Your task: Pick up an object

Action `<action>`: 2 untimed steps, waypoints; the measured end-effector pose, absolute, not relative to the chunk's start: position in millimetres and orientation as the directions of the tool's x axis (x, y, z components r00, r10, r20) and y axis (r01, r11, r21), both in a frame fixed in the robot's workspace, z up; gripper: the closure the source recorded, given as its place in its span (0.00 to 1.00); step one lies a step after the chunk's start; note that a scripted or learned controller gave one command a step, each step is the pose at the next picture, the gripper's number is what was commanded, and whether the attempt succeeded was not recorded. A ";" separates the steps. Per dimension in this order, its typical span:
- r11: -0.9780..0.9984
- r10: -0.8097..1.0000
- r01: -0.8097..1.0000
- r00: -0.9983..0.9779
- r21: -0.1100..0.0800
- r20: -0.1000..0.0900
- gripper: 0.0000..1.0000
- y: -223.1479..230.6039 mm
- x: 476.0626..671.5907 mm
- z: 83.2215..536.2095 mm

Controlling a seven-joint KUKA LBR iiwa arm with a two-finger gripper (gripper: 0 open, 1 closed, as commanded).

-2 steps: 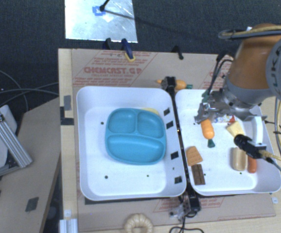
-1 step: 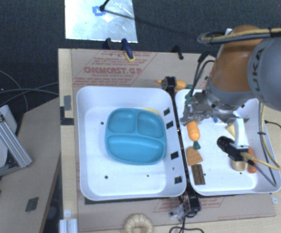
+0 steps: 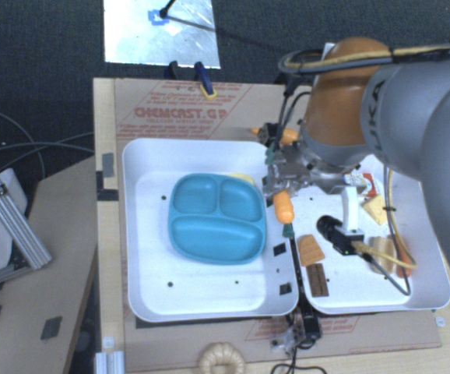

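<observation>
A: What is on the bench in the camera view?
B: Two shallow white bins lie side by side on a brown cardboard sheet (image 3: 178,111) with red print. The left bin (image 3: 147,209) holds a blue plastic tray with three compartments (image 3: 217,218), lying flat near the middle. A small pale yellow piece (image 3: 244,179) shows just behind the far right corner of the tray.
A: And where is the robot?
B: The grey arm (image 3: 420,107) with its orange band reaches in from the right, above the right bin (image 3: 423,283). The gripper (image 3: 279,181) points down at the far part of the border between the two bins.
A: Is the gripper open or closed?
B: This cannot be told from this angle.
A: Which object is nearest to it?
B: A small orange carrot-shaped object (image 3: 284,207). In the picture it is just below the gripper, at the left edge of the right bin, close beside the dividing rims. Whether it touches the gripper is not clear.
A: What else lies in the right bin?
B: A tan flat slice (image 3: 311,249) and, nearer the camera, a dark brown rectangular piece (image 3: 317,280) are both near the left wall. A yellow wedge (image 3: 376,210) and a red and white item (image 3: 363,182) lie further right, partly under the arm. A pale beige object (image 3: 384,252) sits near them.
</observation>
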State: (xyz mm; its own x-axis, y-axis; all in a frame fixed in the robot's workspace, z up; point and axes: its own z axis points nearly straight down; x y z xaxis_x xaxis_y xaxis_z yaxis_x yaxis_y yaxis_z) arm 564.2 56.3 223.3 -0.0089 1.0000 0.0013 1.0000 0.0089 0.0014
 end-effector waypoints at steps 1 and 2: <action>0.009 1.000 1.000 -0.009 0.001 0.002 1.00 97.7 554.1 231.3; 0.006 1.000 1.000 -0.006 0.002 0.001 1.00 104.0 558.9 234.1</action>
